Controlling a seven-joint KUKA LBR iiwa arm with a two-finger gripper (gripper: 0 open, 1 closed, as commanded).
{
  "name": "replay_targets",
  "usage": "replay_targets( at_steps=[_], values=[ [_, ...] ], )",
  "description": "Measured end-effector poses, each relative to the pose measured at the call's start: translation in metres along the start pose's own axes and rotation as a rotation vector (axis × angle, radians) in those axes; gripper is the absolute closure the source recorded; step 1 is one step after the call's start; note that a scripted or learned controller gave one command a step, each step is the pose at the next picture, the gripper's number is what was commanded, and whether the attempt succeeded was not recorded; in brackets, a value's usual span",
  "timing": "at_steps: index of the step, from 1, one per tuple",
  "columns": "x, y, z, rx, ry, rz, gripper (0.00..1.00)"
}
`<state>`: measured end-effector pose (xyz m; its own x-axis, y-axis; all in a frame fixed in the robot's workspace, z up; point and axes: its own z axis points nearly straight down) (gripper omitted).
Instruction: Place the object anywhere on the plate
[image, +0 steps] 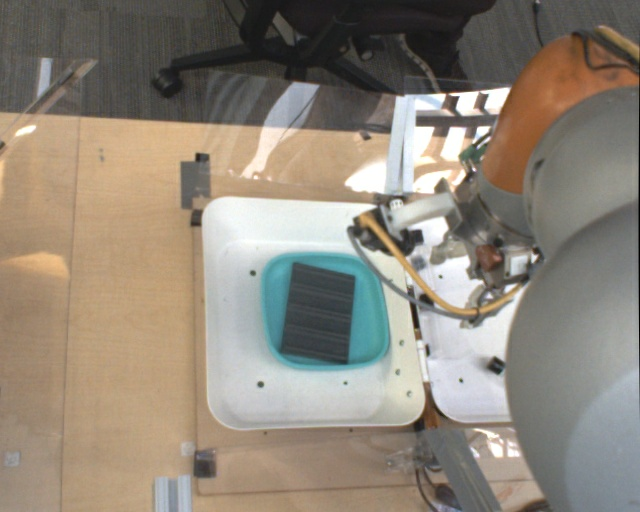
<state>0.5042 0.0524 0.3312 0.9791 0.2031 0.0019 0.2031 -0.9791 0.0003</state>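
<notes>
Dark ribbed block (319, 313) lay flat on teal plate (375, 325) in left bin (230, 400). Gripper (480, 262) sat well right, over right bin (460, 385); its state could not be told.

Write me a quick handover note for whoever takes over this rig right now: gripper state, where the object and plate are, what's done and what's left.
Gripper: the arm hangs over the right bin; whether it holds anything cannot be told from this view.
Things: the teal plate sits in the middle of the left bin. The dark ribbed block lies flat on the plate, well within its rim.
Done: the block looks placed on the plate.
Left: probably nothing except confirming the placement and moving the arm clear. A small dark item lies in the right bin; too small to identify.
</notes>
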Motion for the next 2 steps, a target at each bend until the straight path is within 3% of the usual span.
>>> replay_targets(
  at_steps=[1,2],
  values=[
    [-0.021,0.025,-0.049,-0.005,0.009,0.000,0.00],
    [-0.008,-0.031,-0.105,-0.006,0.017,-0.001,0.00]
  ],
)
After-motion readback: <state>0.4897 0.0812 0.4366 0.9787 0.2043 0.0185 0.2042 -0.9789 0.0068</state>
